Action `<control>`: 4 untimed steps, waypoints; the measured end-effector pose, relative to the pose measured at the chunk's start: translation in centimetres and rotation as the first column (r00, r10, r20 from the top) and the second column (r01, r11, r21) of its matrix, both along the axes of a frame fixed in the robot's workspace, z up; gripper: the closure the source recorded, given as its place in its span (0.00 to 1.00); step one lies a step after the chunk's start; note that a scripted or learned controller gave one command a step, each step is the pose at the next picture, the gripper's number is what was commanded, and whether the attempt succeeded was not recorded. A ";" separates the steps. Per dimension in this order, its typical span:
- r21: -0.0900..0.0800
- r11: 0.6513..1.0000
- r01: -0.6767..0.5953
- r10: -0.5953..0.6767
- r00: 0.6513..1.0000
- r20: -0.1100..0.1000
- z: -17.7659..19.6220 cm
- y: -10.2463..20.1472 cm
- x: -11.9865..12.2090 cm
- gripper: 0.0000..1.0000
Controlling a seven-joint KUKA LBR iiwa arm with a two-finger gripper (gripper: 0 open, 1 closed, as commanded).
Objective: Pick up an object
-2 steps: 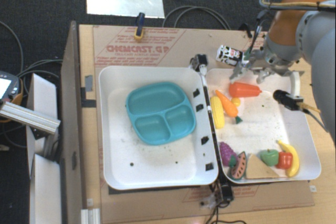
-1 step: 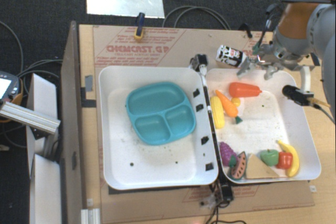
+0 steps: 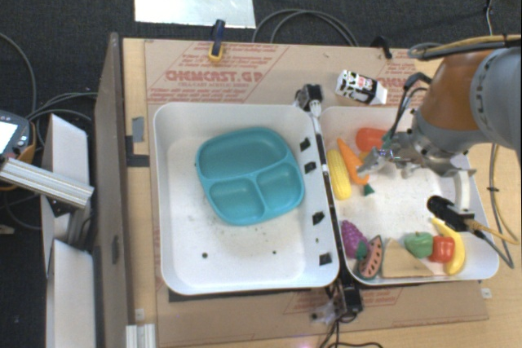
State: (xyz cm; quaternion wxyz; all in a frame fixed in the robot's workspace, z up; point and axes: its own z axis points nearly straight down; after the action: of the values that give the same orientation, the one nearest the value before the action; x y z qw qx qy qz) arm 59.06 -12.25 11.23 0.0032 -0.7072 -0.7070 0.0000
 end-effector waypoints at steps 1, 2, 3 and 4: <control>0.000 1.000 0.005 -0.005 0.999 -0.044 -2.8 -0.5 6.7 0.00; -0.007 1.000 0.010 -0.010 0.999 -0.045 -3.0 -0.4 6.8 0.00; -0.005 1.000 0.010 -0.010 0.999 -0.046 -3.0 -0.5 6.8 0.00; -0.013 1.000 0.011 -0.011 0.999 -0.043 -3.1 0.0 6.7 0.00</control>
State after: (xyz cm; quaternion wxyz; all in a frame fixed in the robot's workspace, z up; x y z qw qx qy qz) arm 65.79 -12.23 8.14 0.0140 -0.7110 -0.7028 0.0198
